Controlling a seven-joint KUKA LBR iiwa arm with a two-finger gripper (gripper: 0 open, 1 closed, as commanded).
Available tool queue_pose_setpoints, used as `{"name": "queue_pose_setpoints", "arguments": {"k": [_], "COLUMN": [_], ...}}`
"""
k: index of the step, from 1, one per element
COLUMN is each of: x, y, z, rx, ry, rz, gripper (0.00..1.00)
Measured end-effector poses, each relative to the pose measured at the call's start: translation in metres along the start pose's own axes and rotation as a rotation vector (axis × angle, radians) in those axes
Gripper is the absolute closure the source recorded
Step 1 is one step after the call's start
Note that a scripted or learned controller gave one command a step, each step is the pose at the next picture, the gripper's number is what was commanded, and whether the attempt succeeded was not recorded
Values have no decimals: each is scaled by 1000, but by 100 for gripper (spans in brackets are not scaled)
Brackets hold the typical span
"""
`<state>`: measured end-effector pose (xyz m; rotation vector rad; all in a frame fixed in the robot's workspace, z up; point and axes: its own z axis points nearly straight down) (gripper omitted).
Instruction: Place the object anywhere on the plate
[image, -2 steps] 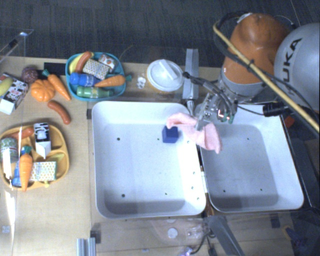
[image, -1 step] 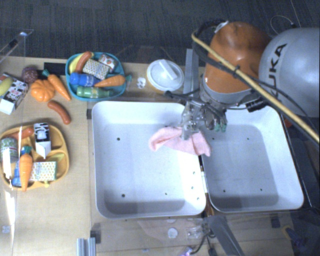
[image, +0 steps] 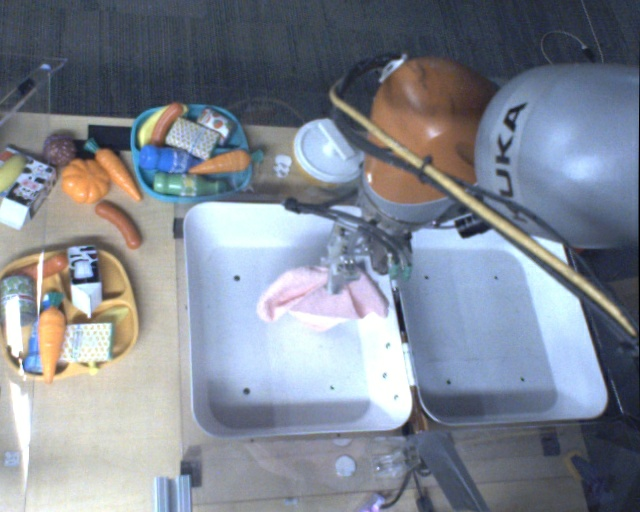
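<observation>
A pale pink, flattish thing (image: 305, 298), which looks like the plate, lies in the middle of the left white bin (image: 230, 380). Its right part reaches toward the wall between the bins. My gripper (image: 345, 270) comes down from the orange-banded wrist (image: 425, 120) and stands over the pink thing's upper right part, touching it or just above it. The gripper body hides what lies directly under it. No other loose object shows in the bin.
The right white bin (image: 510, 340) lies under the arm's grey body. On the bench to the left are a blue bowl (image: 190, 150) of toy food, a yellow tray (image: 70, 315) of toys, a pumpkin (image: 82, 180), a carrot and a sausage (image: 120, 225). A white-lidded cup (image: 325, 150) stands behind the left bin.
</observation>
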<state>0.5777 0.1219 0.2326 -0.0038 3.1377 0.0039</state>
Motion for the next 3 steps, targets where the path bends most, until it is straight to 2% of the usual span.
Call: {"name": "queue_pose_setpoints", "arguments": {"k": [1,2,3], "x": [24,60,60], "y": [51,87,87], "z": [1,8,7], "rx": [0,0,0], "ry": [1,2,1], "rz": [0,2,2], "gripper": [100,100,0]}}
